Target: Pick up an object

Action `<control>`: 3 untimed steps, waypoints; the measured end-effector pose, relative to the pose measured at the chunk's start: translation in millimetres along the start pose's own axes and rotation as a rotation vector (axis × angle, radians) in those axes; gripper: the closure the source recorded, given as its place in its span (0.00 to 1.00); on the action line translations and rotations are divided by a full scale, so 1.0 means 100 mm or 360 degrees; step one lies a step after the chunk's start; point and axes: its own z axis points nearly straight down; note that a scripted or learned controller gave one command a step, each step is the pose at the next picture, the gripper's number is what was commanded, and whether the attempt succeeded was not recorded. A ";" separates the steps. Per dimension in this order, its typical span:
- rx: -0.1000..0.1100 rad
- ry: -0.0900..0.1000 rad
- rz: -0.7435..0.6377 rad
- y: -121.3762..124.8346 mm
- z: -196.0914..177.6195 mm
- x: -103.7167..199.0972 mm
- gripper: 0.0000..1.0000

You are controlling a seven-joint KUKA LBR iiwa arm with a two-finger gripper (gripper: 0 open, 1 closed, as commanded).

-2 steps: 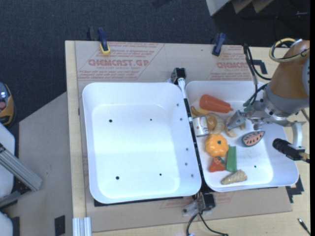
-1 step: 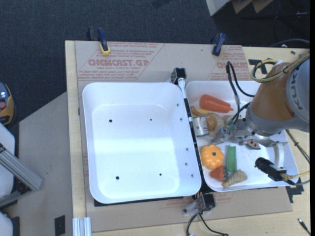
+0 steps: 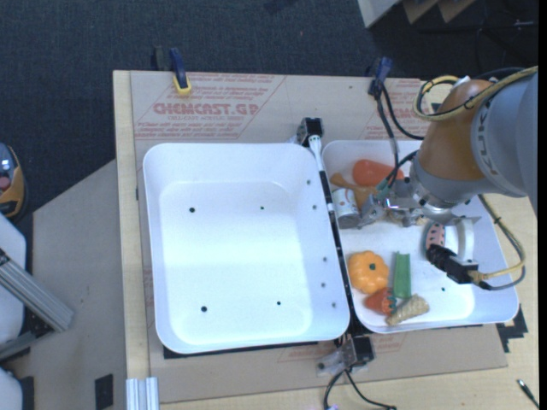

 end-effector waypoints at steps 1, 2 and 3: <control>0.0008 -0.0016 0.0004 0.69 -0.01 0.06 0.00; 0.0004 -0.0005 0.0006 0.68 -0.12 0.08 1.00; -0.0014 0.0007 -0.0004 0.91 -1.09 0.40 1.00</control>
